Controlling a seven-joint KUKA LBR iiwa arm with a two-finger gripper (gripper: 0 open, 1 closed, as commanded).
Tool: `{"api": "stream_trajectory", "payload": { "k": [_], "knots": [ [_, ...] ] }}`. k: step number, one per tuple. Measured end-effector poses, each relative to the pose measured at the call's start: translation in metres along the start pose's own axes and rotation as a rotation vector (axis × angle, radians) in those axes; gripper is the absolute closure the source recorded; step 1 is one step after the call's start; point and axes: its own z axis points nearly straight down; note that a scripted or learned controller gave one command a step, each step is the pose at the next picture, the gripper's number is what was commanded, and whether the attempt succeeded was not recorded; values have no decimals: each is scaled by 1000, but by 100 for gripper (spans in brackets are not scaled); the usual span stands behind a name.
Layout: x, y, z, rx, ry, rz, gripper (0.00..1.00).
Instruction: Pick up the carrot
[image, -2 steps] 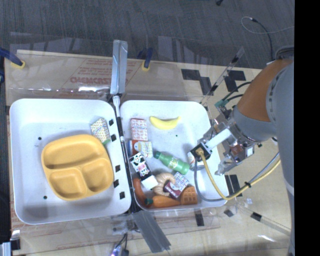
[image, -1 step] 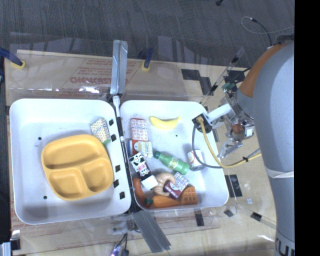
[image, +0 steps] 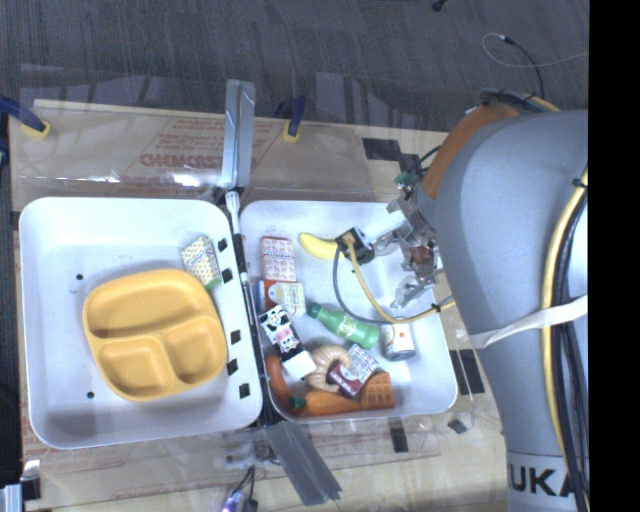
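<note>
The carrot (image: 328, 404) is orange and lies along the front wall of the right bin (image: 436, 372), among other toy food. A brown packet (image: 347, 376) and a waffle-like piece (image: 379, 392) lie right beside it. My gripper (image: 408, 268) hangs over the right side of that bin, well behind and to the right of the carrot, with nothing seen in it. The grey arm's bulk covers the bin's right rim.
The right bin also holds a banana (image: 318, 245), a green bottle (image: 345, 325), a small can (image: 398, 341), a red and white box (image: 278, 258) and a cow-pattern carton (image: 279, 329). A yellow cable (image: 362, 290) loops below the gripper. The left bin (image: 50, 240) holds a yellow divided tray (image: 155, 330) and a small packet (image: 203, 262).
</note>
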Motion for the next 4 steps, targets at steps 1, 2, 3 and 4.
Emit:
{"api": "stream_trajectory", "payload": {
  "k": [1, 2, 3, 4],
  "knots": [
    [-50, -10, 28, -1, 1, -61, 0],
    [-50, -11, 18, 2, 0, -64, 100],
    [-38, -58, -141, -2, 3, -77, 100],
    [-92, -137, -104, -1, -1, -348, 100]
  ]
}}
